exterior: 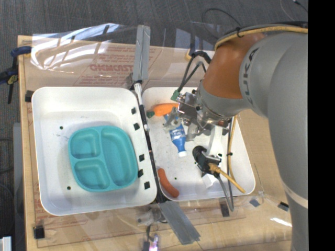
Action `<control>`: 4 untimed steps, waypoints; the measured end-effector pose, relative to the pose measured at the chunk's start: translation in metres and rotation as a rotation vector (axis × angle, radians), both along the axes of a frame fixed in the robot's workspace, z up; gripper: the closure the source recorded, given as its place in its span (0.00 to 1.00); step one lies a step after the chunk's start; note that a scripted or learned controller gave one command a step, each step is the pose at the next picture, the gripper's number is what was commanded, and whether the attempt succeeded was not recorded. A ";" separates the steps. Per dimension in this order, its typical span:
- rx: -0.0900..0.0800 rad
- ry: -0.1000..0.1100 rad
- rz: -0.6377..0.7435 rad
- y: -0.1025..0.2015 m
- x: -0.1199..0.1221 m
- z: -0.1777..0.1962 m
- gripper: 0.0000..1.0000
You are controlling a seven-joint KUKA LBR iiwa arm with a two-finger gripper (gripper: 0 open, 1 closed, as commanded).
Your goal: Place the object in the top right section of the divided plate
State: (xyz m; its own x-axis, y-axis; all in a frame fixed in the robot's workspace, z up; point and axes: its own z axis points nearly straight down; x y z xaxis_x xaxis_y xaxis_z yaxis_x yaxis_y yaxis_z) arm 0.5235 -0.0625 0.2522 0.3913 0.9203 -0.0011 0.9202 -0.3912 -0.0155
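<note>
Wooden counter carries two white bins, taking the right bin as landmark. At its near rim lies a red-brown sausage. Left of it, the left bin holds the teal divided plate. Mid-bin, a blue-and-white tube lies just below the gripper; whether its fingers are apart, I cannot tell. Farther back lies an orange carrot.
</note>
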 end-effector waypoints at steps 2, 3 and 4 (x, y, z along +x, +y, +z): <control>-0.005 -0.011 -0.013 0.120 0.072 -0.003 1.00; -0.004 -0.012 0.111 0.134 0.079 0.041 1.00; -0.003 -0.011 0.237 0.173 0.067 0.006 1.00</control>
